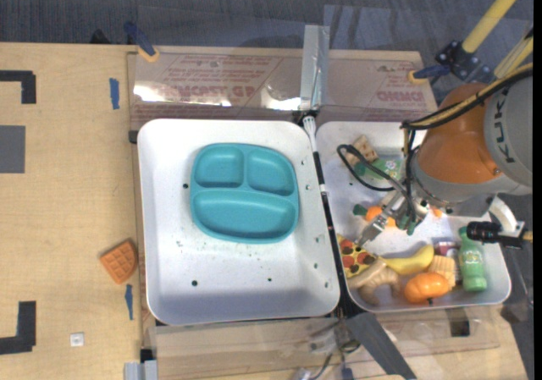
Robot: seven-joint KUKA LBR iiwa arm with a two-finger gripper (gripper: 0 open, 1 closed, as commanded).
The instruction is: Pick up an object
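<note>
While the gripper (378,223) hovers with fingers slightly parted and holding nothing, you centre it over the toy carrot (373,214) just left of the banana (410,261) before closing.

bins (161,201): 2 | teal plate (246,192): 1 | banana (411,261): 1 | green bottle (472,263): 1

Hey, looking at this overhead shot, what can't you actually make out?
- Gripper: too small and blurred in the camera view to tell whether it grips anything.
- Right bin: its upper right part is hidden by the arm.
- Small items near the banana: crowded together, so their kinds are unclear.
</note>
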